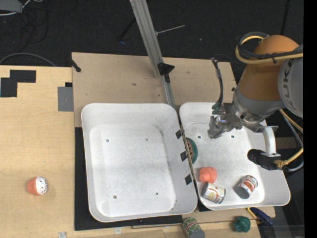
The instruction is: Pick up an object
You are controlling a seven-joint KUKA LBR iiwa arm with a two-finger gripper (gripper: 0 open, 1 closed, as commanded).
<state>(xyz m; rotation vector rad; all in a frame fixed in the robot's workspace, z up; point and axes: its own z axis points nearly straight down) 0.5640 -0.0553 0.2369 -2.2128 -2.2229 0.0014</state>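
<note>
The right bin (277, 195) contains four objects, all on its floor in the half nearer the camera than the gripper (216, 129).

A dark green round object (192, 150) lies against the bin's left wall, below and left of the fingertips, closest to them.

An orange-red lump (208, 174) sits further toward the camera, almost directly below the fingertips.

A small can (213, 193) with a white, red and yellow label lies on its side, touching the lump's near edge.

A second can (245, 186), silver with a red and white label, lies tilted to the right of the first, apart from it, below and right of the fingertips.
</note>
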